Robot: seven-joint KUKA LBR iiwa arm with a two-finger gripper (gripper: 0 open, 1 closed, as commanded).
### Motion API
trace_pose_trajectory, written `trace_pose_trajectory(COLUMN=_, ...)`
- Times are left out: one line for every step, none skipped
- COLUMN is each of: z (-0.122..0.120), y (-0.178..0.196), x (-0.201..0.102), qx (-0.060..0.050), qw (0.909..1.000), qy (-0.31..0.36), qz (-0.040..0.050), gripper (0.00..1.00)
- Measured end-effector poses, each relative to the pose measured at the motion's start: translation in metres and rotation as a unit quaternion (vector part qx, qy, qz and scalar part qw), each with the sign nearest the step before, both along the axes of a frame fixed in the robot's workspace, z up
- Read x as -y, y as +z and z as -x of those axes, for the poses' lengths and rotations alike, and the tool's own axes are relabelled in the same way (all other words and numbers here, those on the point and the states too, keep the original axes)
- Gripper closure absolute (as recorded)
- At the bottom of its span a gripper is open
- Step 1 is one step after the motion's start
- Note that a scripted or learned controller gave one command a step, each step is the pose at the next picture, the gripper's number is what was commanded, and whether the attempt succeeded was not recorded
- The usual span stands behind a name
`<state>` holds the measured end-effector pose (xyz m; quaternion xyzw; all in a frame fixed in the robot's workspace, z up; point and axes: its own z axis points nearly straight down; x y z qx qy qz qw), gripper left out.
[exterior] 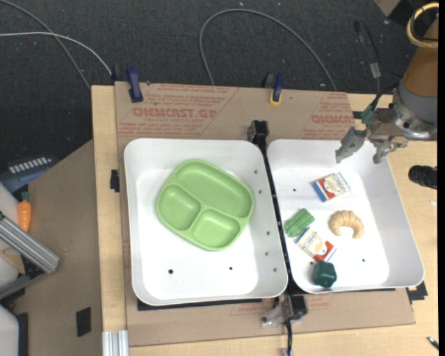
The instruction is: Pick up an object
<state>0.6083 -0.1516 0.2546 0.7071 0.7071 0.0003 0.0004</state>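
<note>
The arm (417,83) comes in from the right, grey with its orange band high up near the corner, and the gripper (363,147) hangs over the far right corner of the right bin (400,208). Its jaws are apart, two grey fingers (348,147) splayed wide with nothing between them, well clear of everything lying below.

In the right bin five small things sit loosely grouped. Nearest the gripper is a small carton (330,185), white with red and blue print, lying flat. Below it and a little to the right rests a croissant (346,223), tan and curved. To the left, close to the bin's inner wall, lies a green block (299,222), tilted. Just below that is a second carton (316,245), and touching its lower edge, near the front rim, a dark green lump (323,274).

The left bin (139,264) holds a light green plate (205,204) with three compartments, set at a slant in the middle.

Both bins rest on a cardboard sheet (229,104) with red lettering, held at the back by two blue clamps (133,83). Thin cables (229,21) loop over the dark floor behind the surface. At the far left edge a small orange carrot toy (25,214) lies beside a metal rail (28,243).
</note>
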Motion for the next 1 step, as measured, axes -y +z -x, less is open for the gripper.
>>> trace_pose_trajectory(z=0.0000, y=0.0000, x=0.0000, qx=0.000, qw=1.0000, qy=0.000, qz=0.0000, gripper=0.00)
